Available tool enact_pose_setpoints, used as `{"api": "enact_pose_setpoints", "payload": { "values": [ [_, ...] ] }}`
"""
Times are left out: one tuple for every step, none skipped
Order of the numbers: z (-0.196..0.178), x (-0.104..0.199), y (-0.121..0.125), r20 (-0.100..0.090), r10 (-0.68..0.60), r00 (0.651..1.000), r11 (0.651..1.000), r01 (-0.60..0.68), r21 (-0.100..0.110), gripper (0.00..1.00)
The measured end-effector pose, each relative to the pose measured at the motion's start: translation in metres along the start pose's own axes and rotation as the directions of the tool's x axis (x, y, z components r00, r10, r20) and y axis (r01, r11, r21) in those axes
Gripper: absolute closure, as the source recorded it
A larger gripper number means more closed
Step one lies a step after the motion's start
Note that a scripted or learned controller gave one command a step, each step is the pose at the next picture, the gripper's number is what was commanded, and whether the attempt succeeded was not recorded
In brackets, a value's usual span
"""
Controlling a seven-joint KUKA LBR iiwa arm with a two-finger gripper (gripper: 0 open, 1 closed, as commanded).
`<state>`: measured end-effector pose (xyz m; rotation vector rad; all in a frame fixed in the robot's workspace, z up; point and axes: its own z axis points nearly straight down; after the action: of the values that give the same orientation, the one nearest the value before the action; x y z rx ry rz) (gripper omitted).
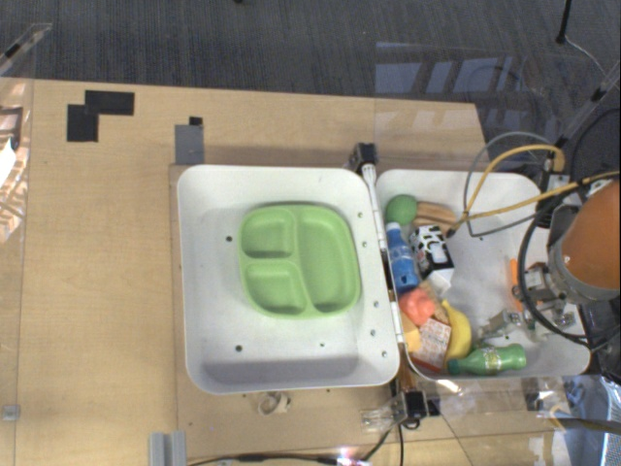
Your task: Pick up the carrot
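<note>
In the right bin a thin orange piece shows just left of the arm's cables; it may be the carrot, mostly hidden. My gripper hangs low over the right bin's near right part, just below that orange piece and above a green bottle. The arm's orange band and its looped cables cover the bin's right side. I see nothing held by the gripper.
Along the right bin's left side lie a green ball with a wooden handle, a blue bottle, a black-and-white item, a salmon-pink lump and a banana. The left bin holds a green divided plate.
</note>
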<state>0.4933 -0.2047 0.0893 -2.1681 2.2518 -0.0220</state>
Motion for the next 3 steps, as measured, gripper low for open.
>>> {"api": "enact_pose_setpoints", "payload": {
  "values": [
    [0.002,-0.002,-0.049,-0.002,0.289,0.957,0.957,-0.289,-0.005,0.00],
    [-0.013,-0.002,-0.053,0.002,0.291,0.957,0.957,-0.291,0.007,1.00],
    [-0.012,-0.003,-0.053,0.003,0.291,0.957,0.957,-0.291,0.006,0.00]
  ]
}}
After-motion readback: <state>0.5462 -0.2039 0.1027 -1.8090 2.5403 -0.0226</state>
